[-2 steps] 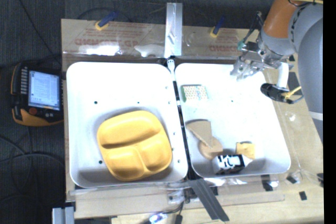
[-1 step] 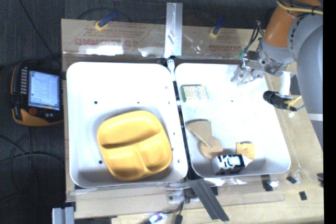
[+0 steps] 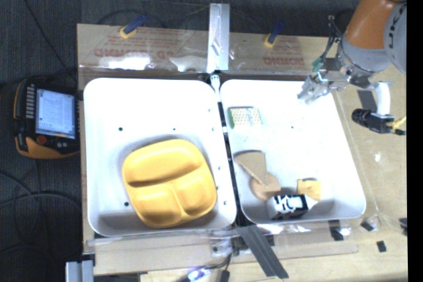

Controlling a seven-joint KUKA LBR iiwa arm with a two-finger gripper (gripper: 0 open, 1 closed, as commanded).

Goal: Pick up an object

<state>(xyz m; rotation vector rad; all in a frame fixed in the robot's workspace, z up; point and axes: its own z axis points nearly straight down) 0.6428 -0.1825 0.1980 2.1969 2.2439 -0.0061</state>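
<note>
since no single object is named, i judge from what lies in the two bins. my end effector (image 3: 316, 88) hangs over the far right corner of the right bin (image 3: 330, 162), well apart from everything in it, and i cannot tell from this slant how it is set; nothing shows in its grip.

the right bin holds the likelier picks. a wooden spoon (image 3: 259, 176) lies near the bin's middle, next to the divider, its round end toward the near wall; it looks stiff, light and not fragile, and i would take it across the narrow handle rather than the broad bowl. just beside it sit a small black-and-white object (image 3: 287, 204) and a small tan block (image 3: 309, 188), near each other by the front wall; both seem light and compact, though the wall close by leaves little room on that side. a flat green-and-white card (image 3: 245, 117) lies near the divider; it looks thin and probably hard to pinch off the floor.

the left bin (image 3: 106, 162) carries a yellow divided tray (image 3: 170, 180), stiff plastic by its look, wide and smooth, so only its rim would offer a hold.

the black-and-white object has markings, and the clear sheet (image 3: 145, 49) on the counter (image 3: 377, 148) behind the bins carries reddish print, but both are too small to read.
</note>
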